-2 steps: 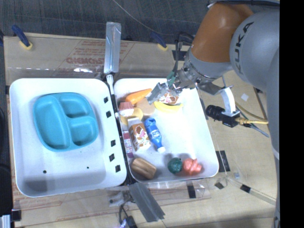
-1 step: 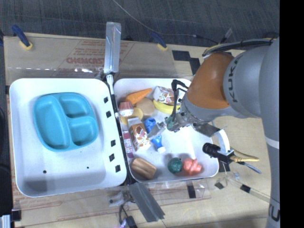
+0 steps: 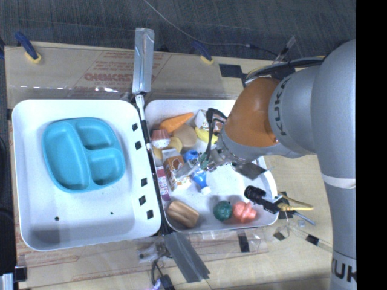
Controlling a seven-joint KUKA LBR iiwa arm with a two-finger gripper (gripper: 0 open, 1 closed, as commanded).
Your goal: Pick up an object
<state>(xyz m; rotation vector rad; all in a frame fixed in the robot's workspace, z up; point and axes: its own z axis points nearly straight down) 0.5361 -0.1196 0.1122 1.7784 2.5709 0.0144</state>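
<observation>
The gripper (image 3: 208,159) sits low in the right bin (image 3: 266,219), over the objects (image 3: 181,162) piled at its left side; its opening cannot be told. The left bin (image 3: 24,162) holds a blue tray (image 3: 83,151).

end effector (image 3: 208,159) fingers hidden (behind wrist), arm (image 3: 338,162) cropped below

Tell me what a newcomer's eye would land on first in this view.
The big grey arm with its orange band dominates the right side, bending down over the right bin. Next comes the bright blue divided tray, lying alone in the left bin. Then the clutter of small things in the right bin: an orange carrot-like piece at the back, and a green ball beside a pink toy at the front.
</observation>
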